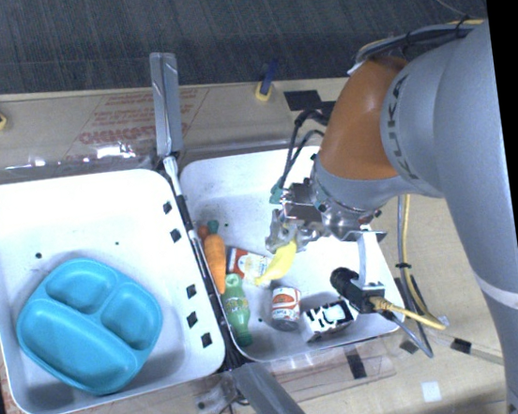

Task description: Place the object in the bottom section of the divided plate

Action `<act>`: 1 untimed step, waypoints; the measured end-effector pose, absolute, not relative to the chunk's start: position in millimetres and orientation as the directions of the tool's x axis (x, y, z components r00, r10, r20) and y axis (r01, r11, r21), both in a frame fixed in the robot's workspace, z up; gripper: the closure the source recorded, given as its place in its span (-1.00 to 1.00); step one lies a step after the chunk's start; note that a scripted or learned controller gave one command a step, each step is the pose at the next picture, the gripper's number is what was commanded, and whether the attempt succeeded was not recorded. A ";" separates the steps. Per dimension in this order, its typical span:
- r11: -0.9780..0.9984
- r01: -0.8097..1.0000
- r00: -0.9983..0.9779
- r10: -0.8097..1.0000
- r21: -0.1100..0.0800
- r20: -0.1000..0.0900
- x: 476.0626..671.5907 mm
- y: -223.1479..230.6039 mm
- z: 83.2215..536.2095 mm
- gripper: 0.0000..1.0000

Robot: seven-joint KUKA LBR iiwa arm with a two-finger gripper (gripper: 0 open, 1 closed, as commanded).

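Observation:
A blue divided plate (pixel 87 324) lies in the left bin (pixel 14 215), with two smaller sections toward the back and right and one large section at the front. Over the right bin (pixel 235 171), my gripper (pixel 288 237) points down from the grey and orange arm. A yellow toy banana (pixel 280 263) hangs tilted from it, its upper end pinched between the fingers. The banana sits just above the clutter in the middle of the right bin.
In the right bin a carrot (pixel 215 257), a green bottle (pixel 236 306), a red-and-white packet (pixel 244 262), a small can (pixel 284 306) and a black-and-white object (pixel 330 316) lie near the divider and front wall. A metal divider bar (pixel 168 109) stands between the bins.

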State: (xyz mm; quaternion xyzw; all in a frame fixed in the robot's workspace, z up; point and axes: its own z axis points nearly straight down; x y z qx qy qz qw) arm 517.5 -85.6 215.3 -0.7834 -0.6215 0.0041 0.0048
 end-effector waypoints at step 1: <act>-0.219 0.976 0.219 0.976 -0.021 -0.002 518.1 -84.9 221.4 1.00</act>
